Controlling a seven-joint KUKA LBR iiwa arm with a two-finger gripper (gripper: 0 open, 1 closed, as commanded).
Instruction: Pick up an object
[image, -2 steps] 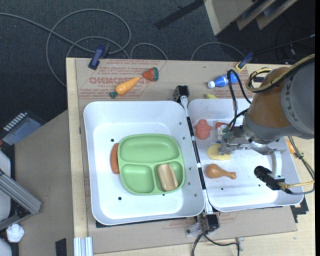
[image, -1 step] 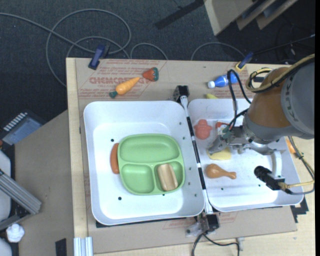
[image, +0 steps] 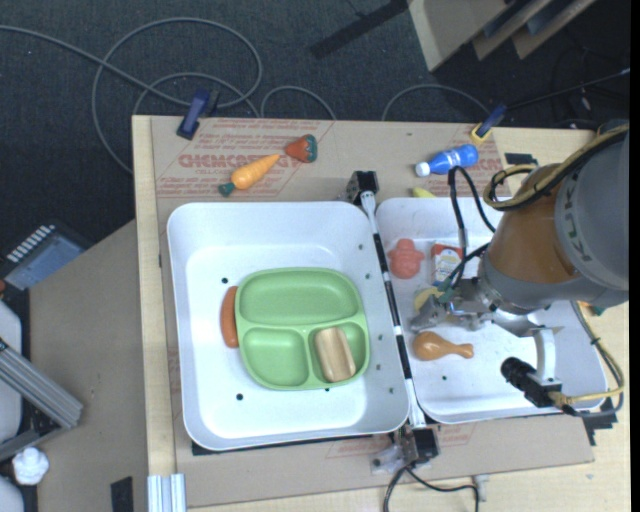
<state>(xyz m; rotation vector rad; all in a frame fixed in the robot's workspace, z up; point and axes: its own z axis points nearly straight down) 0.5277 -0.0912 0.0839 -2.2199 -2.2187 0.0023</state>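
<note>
Tan cardboard-covered bench (image: 200, 480) carries two shallow white plastic bins side by side. Left white bin (image: 200, 300), the larger in view, holds a green three-compartment plastic tray (image: 290, 300) at its centre. A tan bread-roll toy (image: 335, 354) lies in the tray's 4 o'clock compartment; an orange sausage-shaped toy (image: 230, 316) touches the tray's 9 o'clock edge.

Grey arm with orange band (image: 535, 245) reaches over the right white bin (image: 470, 400) from 3 o'clock. Gripper (image: 452, 303) sits low near the bin's centre; whether its fingers are apart or together cannot be told from here.

In the right bin: pink round toy (image: 405, 258) at 11 o'clock, tan drumstick toy (image: 442, 348) just at 6 o'clock of the gripper, apart from it.

On the bench at 12 o'clock: orange carrot toy (image: 252, 172), blue-and-white bottle (image: 447, 160).
</note>
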